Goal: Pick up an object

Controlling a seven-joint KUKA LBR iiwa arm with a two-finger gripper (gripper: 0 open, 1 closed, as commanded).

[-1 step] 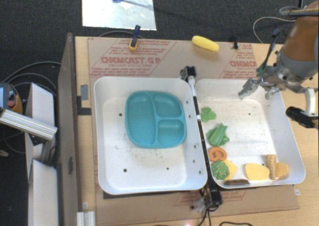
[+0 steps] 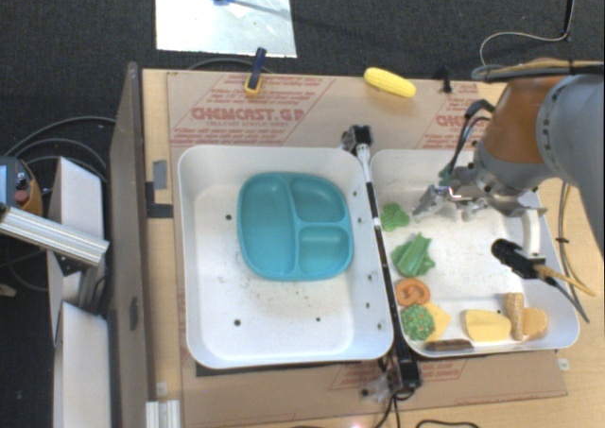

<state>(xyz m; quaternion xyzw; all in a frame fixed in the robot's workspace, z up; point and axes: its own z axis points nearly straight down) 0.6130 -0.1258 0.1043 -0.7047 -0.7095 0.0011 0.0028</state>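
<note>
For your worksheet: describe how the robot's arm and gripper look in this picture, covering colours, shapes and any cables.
The arm is a thick, rounded grey body with an orange band above the wrist. Below it sits a compact metallic silver gripper. Thin dark cables loop along the wrist, and a pale cable arcs over the top of the arm.

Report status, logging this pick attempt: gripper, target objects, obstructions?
Gripper over right white bin, nothing seen between fingers. Green leafy toy pieces lie below-left. Teal divided plate in left bin, clear of path.
</note>
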